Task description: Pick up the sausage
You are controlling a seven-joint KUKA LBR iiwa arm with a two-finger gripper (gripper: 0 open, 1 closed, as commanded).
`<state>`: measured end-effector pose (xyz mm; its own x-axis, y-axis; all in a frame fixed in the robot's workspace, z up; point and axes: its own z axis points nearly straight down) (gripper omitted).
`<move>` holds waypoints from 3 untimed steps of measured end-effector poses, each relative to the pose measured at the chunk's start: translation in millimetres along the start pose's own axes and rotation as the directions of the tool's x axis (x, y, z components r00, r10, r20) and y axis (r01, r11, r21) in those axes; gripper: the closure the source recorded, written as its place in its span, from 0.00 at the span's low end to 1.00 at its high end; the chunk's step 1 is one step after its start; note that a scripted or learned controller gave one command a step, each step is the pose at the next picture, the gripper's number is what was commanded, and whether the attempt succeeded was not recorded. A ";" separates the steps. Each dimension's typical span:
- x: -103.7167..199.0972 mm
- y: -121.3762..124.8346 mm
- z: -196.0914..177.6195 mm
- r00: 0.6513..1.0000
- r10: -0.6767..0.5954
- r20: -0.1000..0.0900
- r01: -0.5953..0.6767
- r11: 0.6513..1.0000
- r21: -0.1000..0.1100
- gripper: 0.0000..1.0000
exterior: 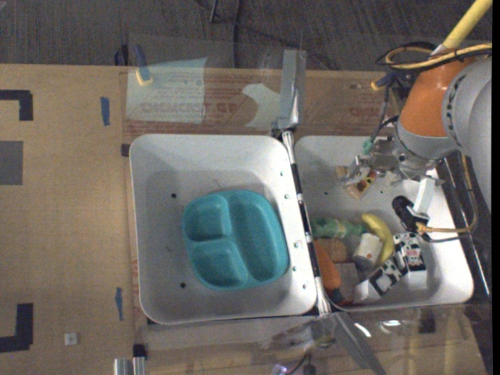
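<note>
Where right bin (pixel 461 287) narrows, pincer (pixel 361 176) nears rim.

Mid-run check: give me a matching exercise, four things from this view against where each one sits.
Things:
1. teal divided plate
2. banana
3. carrot
4. gripper

Places:
A. right bin's upper part
B. right bin, along the left wall near its front
C. left bin
D. middle of the right bin's pile

Pairs: 1-C, 2-D, 3-B, 4-A
</note>
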<state>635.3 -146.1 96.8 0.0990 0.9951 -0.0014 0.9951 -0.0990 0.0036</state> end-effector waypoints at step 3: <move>-64.1 -12.2 -2.9 0.994 0.110 -0.008 -0.110 0.994 0.005 0.00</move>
<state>616.8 -208.7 99.7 0.2076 0.9782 0.0069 0.9782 -0.2076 -0.0010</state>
